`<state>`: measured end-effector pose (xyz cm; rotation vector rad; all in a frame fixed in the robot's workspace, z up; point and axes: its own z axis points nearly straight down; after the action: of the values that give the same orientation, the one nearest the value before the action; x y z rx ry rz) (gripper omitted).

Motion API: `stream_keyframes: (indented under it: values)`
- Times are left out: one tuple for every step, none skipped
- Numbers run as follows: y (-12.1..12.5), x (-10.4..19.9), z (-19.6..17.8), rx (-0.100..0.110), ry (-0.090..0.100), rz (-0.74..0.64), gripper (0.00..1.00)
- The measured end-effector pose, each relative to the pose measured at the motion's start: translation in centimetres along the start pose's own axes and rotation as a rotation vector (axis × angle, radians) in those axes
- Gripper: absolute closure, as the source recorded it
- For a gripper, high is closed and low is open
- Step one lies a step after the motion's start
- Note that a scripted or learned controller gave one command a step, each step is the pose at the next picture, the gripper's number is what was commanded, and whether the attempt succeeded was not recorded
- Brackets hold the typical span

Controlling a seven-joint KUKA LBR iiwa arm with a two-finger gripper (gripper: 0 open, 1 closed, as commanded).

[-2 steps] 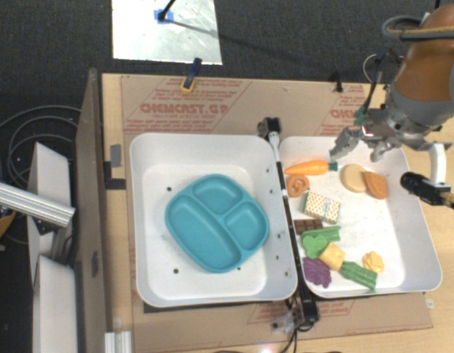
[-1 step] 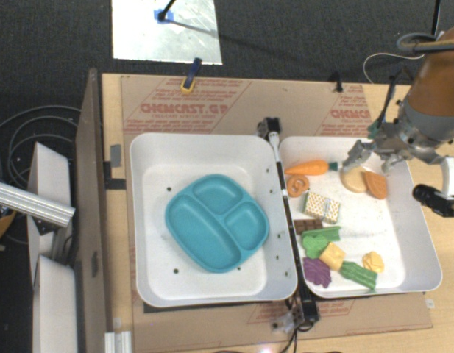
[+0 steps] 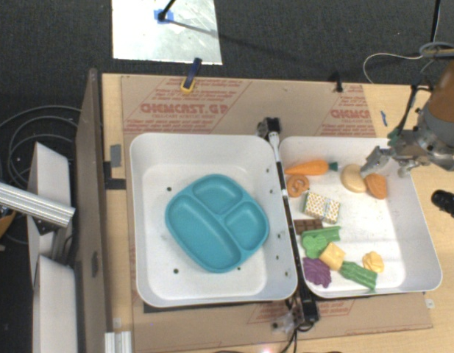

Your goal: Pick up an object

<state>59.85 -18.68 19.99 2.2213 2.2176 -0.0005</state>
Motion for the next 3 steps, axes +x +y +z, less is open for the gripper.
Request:
stream_keyframes:
  values:
    - [3.0,-1.0,8.4,0.002,0.001,-0.007,0.00]
    - [0.9,-2.2,10.3,-0.013,-0.008,-0.003,0.00]
    - [6.7,-0.7,11.6,0.019,0.001,-0.012,0.00]
